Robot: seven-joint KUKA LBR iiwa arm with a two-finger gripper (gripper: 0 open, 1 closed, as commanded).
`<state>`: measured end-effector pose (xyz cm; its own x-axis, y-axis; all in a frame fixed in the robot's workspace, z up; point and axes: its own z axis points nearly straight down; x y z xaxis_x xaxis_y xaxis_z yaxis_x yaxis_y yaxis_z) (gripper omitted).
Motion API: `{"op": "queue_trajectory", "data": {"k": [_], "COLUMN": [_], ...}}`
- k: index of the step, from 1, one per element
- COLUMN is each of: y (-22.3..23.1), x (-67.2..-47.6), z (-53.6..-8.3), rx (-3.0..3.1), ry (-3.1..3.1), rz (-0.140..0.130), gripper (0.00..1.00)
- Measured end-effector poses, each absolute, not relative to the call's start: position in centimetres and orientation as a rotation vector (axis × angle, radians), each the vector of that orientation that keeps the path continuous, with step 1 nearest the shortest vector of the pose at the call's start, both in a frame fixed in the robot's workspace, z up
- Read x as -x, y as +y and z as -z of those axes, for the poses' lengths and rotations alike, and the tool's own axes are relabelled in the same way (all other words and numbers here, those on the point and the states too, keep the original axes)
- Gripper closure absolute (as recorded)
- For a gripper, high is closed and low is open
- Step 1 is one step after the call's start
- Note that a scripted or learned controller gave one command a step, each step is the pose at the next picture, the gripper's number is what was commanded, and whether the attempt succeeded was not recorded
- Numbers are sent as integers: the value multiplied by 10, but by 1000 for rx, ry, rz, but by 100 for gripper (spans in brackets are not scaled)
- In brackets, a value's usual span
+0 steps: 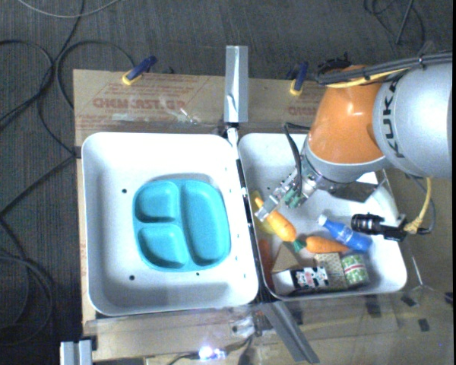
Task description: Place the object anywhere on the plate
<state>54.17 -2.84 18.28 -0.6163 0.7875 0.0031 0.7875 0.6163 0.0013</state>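
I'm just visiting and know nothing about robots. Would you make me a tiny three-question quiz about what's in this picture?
1. True or false: the blue plate lies in the left bin.
2. How many compartments does the plate have? A) two B) three C) four
3. Fill in: the gripper hangs over the ____ bin, close to an orange carrot-like toy.

Key: 1 true; 2 B; 3 right.
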Motion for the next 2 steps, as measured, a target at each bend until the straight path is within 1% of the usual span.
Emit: {"op": "queue_trajectory", "data": {"k": [1,2], "y": [7,9], "x": [-549,-550], "z": [-183,-191], "rx": [1245,1244], "ry": [-2884,-2882], "rz": [-2,3], "gripper": [100,100]}}
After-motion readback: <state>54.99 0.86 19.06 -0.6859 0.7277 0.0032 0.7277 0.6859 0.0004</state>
